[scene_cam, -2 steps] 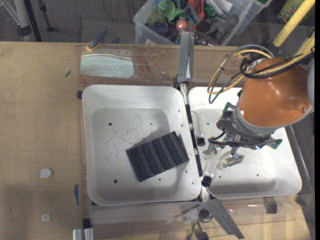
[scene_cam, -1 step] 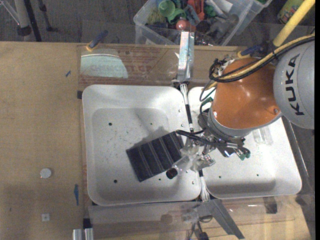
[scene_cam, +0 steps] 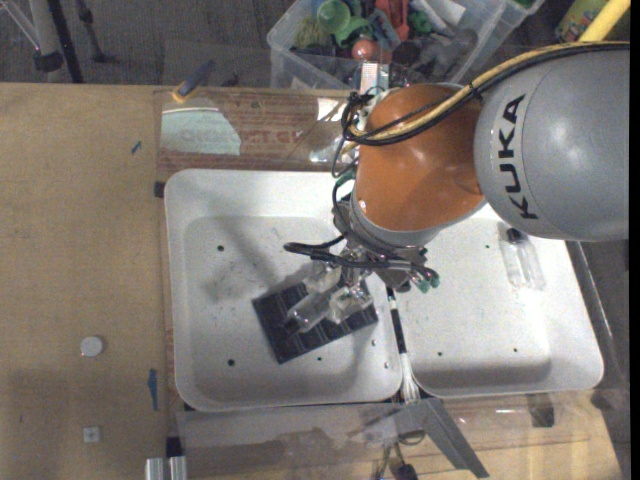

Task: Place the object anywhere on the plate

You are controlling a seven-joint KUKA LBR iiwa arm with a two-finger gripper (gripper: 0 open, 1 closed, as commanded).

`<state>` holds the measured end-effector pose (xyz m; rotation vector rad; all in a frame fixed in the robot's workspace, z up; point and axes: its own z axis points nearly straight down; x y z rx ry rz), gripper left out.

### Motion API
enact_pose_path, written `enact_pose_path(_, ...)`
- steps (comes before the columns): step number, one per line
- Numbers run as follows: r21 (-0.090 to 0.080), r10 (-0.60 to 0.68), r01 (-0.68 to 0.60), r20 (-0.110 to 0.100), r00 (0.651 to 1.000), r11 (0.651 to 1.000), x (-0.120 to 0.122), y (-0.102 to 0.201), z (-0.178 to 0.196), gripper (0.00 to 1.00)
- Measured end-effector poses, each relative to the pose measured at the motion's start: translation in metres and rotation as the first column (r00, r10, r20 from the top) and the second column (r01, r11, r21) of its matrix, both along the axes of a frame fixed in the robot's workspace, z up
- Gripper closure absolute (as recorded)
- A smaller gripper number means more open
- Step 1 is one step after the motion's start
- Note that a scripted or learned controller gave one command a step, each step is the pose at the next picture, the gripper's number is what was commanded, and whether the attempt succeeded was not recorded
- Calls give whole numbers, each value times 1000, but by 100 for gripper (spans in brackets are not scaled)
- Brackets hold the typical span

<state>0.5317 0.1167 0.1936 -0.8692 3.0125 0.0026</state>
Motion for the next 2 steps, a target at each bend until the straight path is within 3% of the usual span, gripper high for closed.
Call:
enact_pose_path(1,1,-206,206,-1,979,979,-5,76,5,100)
enact_pose_path(2,-5,-408,408,0,913,913,31,101,-97,100)
